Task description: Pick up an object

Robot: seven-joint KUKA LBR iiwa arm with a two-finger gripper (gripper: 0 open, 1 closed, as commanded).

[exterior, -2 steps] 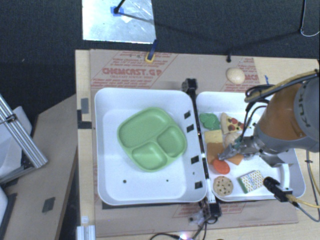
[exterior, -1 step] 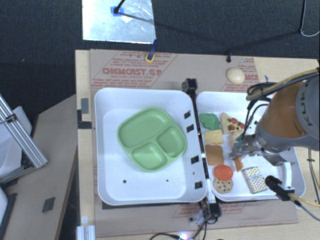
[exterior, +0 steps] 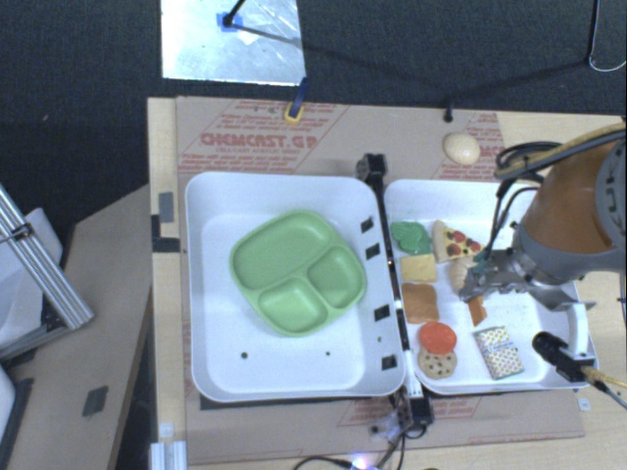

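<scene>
Green, a sectioned plate lies in the left bin. Toy foods crowd the right bin: a pizza slice, an orange-red disc, a cookie, a patterned packet. Hanging over them, the tool hides its grip; cannot tell its state.
</scene>
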